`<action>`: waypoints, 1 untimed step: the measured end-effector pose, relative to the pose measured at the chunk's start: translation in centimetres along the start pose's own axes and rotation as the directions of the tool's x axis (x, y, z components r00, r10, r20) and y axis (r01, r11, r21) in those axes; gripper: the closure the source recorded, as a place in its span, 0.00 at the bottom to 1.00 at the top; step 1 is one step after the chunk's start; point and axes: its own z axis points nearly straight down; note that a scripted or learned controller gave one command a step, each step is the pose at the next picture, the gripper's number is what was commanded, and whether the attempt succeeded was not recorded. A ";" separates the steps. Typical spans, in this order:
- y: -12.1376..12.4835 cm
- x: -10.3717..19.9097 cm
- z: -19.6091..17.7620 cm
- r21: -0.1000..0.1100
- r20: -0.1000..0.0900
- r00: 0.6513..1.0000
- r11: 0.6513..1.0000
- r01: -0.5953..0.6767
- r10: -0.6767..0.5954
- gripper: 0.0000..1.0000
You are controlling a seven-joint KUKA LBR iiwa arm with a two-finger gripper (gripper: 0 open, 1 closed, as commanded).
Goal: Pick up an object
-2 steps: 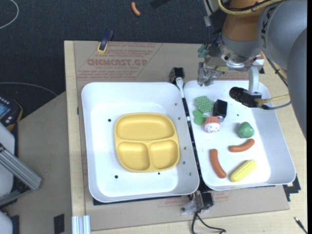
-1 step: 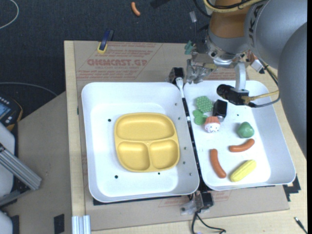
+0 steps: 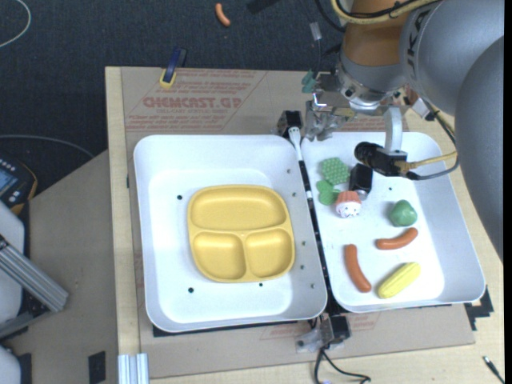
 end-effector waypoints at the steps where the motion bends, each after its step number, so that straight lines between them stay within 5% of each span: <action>1: 0.0 0.1 0.0 0.000 0.000 1.000 1.000 0.000 0.000 1.00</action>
